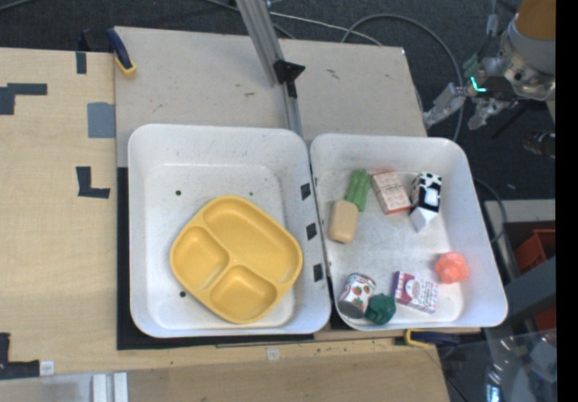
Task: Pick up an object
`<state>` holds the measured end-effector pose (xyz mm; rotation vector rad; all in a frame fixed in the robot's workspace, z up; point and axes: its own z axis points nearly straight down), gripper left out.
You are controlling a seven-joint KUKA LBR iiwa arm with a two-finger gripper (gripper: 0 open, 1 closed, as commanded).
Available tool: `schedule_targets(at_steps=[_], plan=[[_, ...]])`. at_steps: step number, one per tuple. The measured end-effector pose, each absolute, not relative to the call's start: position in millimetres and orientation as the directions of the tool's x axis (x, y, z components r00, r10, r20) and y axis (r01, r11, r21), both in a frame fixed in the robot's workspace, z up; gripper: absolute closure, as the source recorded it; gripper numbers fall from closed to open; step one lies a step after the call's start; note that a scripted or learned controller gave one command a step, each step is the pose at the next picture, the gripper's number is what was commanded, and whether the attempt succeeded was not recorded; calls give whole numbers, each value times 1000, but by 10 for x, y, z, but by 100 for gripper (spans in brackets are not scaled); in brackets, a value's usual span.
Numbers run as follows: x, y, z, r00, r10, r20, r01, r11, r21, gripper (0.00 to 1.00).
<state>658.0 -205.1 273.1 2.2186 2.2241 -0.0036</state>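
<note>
The right bin [470,176] holds several small items: a green piece [358,188], a tan block [343,221], a reddish box [391,191], a black-and-white carton [426,200], an orange ball [452,266], a small printed box [414,291], a round tin [357,293] and a dark green lump [381,309]. My gripper [464,107] hangs outside the bin, above its far right corner over the dark floor. Its fingers are spread open with nothing between them.
The left bin [153,156] carries a yellow divided plate [237,257]. A slanted metal post [262,25] rises behind the bins. Cables [397,25] run over the floor at the back.
</note>
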Motion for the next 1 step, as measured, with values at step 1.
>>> schedule_targets(at_steps=[1], plan=[[6563,-2006,2086,-3,1000,0,1000,3,-7,0]])
